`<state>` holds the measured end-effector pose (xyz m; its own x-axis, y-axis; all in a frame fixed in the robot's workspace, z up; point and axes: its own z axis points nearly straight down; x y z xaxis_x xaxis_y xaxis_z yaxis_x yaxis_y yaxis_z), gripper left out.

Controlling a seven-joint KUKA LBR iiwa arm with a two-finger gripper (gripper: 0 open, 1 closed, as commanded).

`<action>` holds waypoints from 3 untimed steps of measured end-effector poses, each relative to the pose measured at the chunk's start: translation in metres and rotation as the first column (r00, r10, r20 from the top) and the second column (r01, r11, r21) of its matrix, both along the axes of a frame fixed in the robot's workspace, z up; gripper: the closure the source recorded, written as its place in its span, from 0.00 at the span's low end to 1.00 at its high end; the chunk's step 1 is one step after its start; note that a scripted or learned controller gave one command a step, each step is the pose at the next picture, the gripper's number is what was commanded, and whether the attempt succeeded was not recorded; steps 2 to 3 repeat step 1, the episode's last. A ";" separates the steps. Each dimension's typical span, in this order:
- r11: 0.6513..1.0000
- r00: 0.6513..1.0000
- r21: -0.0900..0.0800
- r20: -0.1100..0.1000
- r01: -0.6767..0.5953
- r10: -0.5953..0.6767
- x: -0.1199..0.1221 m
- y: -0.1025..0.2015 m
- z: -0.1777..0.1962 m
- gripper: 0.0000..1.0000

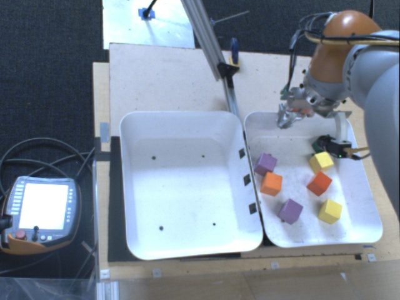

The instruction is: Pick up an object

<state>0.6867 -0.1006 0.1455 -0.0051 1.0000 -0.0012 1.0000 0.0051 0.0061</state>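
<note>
Cubes (271, 184), six in all, lie loose on the floor of the white bin (312, 242) nearer the arm, and none touches another. Toward the wall shared with the neighbouring bin sits the upper purple cube (266, 164), with the orange cube (271, 184) just beside it on the near side. Closer to the front rim rests the lower purple cube (290, 210). On the arm's side of the bin the upper yellow cube (322, 162) lies near the back, the red cube (319, 183) just in front of it, and the lower yellow cube (330, 211) nearest the front rim.

The gripper (286, 117) hangs over the back rim of this bin, pointing down, well apart from every cube; the upper purple cube is the closest to it. Whether the gripper is released or clenched I cannot tell at this angle. The grey arm (372, 74) reaches in from the right of the view, its orange band above the wrist.

The other white bin (187, 186) stands just beside the first, their rims touching along the middle. Both rest on the pale desk (162, 80). A slanted metal pole (203, 24) crosses above the back of the desk. Off the desk, at the far left, a handheld control panel (39, 214) with a bright screen lies on the dark floor
</note>
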 end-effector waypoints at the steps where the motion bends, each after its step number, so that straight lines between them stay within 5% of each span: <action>1: 1.000 1.000 0.000 0.004 0.001 -0.001 0.003 -0.003 0.066 1.00; 3: 1.000 1.000 0.000 0.004 0.001 -0.001 0.003 -0.003 0.066 1.00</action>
